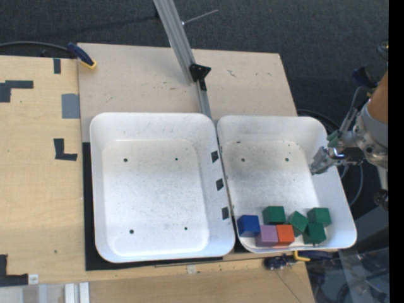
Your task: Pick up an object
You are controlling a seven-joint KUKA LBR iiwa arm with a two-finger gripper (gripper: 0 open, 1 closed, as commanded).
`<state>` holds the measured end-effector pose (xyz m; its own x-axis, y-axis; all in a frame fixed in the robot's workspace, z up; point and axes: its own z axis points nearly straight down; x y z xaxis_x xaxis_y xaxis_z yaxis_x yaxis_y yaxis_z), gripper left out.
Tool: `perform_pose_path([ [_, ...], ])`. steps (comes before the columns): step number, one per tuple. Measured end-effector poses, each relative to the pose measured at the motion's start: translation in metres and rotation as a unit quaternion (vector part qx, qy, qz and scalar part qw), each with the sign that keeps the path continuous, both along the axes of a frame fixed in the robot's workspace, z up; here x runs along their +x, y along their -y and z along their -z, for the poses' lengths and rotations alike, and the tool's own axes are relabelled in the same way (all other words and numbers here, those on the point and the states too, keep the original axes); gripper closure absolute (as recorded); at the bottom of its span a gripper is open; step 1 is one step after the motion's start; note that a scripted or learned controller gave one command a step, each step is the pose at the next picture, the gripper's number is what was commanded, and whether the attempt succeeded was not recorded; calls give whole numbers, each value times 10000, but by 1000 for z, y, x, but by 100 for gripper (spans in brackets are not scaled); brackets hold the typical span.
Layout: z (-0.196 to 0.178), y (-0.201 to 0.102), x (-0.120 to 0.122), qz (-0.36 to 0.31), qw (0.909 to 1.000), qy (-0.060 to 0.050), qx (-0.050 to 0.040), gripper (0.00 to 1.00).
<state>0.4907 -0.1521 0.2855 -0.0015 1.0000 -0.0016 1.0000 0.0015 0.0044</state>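
Several small blocks lie huddled in the near corner of the right bin: a blue block, a purple block, an orange block and several green blocks. My gripper hangs at the right bin's right rim, well behind the blocks. No block is between its fingers.
The left bin lies beside the right one, with black clips along the shared rim. A slanted metal rail runs from the top down to the bins' far edge. Cables hang at the right of the bench.
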Motion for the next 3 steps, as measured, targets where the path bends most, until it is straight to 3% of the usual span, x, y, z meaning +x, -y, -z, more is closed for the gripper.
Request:
perform_pose_path([
  [2,6,-96,11,-20,10000,-27,12,100],
  [3,31,-150,14,-22,10000,-43,14,100],
])
